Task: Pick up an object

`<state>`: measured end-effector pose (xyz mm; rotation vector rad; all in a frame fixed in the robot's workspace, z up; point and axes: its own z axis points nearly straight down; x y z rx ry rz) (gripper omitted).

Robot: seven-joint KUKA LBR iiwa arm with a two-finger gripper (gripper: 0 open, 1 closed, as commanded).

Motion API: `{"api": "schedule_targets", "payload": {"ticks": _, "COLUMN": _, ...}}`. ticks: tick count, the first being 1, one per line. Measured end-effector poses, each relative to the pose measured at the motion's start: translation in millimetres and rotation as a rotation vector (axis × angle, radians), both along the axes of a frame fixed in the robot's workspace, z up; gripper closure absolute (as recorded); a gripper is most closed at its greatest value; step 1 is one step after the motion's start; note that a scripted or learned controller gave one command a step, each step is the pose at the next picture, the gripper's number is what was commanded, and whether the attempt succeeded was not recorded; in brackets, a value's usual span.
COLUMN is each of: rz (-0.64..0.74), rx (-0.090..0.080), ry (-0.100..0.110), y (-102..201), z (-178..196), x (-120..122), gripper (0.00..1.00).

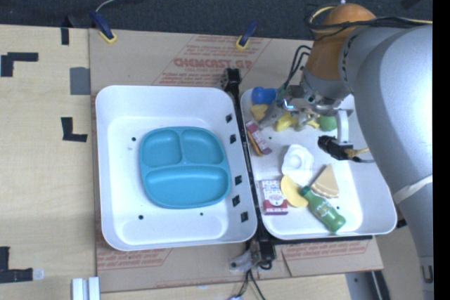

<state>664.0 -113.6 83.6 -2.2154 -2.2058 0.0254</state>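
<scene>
L bin: holds just a blue tray w/ three compartments, sitting about mid-bin, nothing on it. R bin: all the loose items. Far-left corner has a blue cup-like thing w/ yellow pieces just beside it; a small packet lies along the left wall; a red-and-white carton sits near-left. Mid-bin there's a white fried-egg toy, then a yellow slice, a sandwich wedge and a green bottle towards the near side, these last three touching or nearly so. A green bit sits far-right. Gripper is down over the far end of the R bin, right among the yellow pieces & green bit; arm comes in from the right. Can't tell if it's wide or narrow, too cluttered and blurry there, and nothing is visibly between the tips. Progress, my read: reach is made, gripper at the pile, but no grasp confirmed and nothing lifted; closing on one item & raising it clear is left. Likely target is one of the yellow pieces, though that's a guess.
</scene>
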Motion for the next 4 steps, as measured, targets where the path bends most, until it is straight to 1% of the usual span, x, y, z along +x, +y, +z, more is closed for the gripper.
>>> {"api": "schedule_targets", "payload": {"ticks": 1, "rz": 0.001, "rx": -0.006, "ry": -0.005, "y": 12.1, "z": 0.2, "x": 0.6, "gripper": 0.0}}
{"api": "schedule_targets", "payload": {"ticks": 3, "rz": 0.001, "rx": -0.007, "ry": -0.006, "y": 13.3, "z": 0.2, "x": 0.7, "gripper": 0.0}}
{"api": "schedule_targets", "payload": {"ticks": 4, "rz": 0.002, "rx": -0.004, "ry": -0.006, "y": 12.6, "z": 0.4, "x": 0.8, "gripper": 0.0}}
